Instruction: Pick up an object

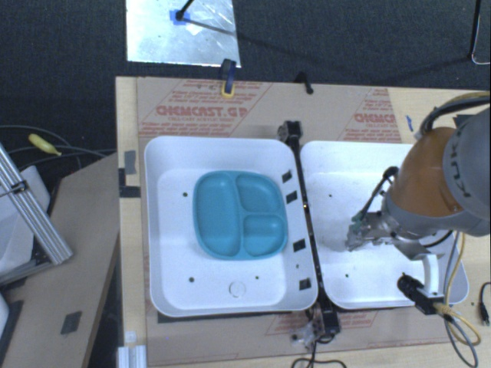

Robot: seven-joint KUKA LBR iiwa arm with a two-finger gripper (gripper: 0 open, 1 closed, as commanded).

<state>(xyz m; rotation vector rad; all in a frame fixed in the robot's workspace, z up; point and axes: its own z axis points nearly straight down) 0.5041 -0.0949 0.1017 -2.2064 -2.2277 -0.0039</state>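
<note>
The grey arm (441,182) with its orange band loomed closest, its gripper (357,232) low over the right bin (337,282); couldn't tell its state. The blue three-compartment plate (239,213), smooth plastic with rounded corners, sat in the left bin (165,228). The cardboard (201,107) underneath read "CHEMCAST GP" in red.

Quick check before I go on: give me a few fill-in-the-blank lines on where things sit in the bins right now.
1. The blue plate lies in the ____ bin.
2. The plate has ____ compartments.
3. The gripper is over the ____ bin.
4. The arm's band is ____.

Missing words: left; three; right; orange
</note>
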